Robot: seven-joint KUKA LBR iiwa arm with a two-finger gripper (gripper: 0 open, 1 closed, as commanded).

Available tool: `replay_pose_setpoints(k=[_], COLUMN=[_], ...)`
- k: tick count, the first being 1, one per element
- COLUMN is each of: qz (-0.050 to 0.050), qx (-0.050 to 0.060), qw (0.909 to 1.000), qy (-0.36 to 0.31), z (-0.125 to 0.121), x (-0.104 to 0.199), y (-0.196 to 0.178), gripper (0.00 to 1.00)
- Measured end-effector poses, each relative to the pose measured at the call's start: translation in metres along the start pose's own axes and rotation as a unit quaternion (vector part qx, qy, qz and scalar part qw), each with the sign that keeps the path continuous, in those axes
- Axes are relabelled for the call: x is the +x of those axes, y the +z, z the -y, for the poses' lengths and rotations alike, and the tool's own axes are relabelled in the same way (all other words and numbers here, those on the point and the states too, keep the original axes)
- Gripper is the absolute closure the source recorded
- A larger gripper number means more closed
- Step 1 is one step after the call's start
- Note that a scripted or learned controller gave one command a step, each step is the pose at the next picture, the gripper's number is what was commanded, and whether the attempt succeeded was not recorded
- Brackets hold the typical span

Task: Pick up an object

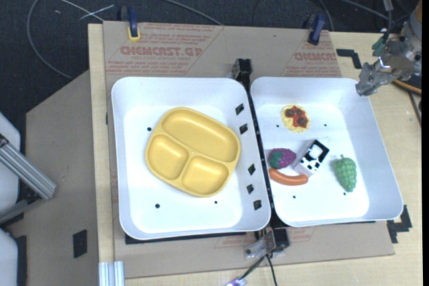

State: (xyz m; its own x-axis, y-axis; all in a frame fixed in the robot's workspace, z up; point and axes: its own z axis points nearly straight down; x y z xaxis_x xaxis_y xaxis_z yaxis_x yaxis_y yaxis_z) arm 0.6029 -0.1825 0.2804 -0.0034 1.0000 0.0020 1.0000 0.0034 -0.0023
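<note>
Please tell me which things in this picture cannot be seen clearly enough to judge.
- Gripper, camera view: small and blurred at the right bin's far corner; the state of its grasp cannot be told.
- Arm, camera view: cut off by the right edge.
- Black-and-white block: too small to identify.
- Round toy: red topping blurred, kind unclear.

A grey metal end effector (371,79) with dark cables and small teal fittings.
</note>
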Motion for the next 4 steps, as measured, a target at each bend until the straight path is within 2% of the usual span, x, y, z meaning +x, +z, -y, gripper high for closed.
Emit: replay_pose_setpoints(k=[2, 3, 4], qz=[-0.001, 0.0, 0.0], qx=[0.0, 0.001, 0.001], qw=[1.0, 1.0, 1.0], qy=[-0.001, 0.0, 0.0], z=[0.03, 0.045, 0.062], x=[0.11, 0.149, 0.201], y=[-0.004, 0.007, 0.028], gripper=[1.0, 1.0, 1.0])
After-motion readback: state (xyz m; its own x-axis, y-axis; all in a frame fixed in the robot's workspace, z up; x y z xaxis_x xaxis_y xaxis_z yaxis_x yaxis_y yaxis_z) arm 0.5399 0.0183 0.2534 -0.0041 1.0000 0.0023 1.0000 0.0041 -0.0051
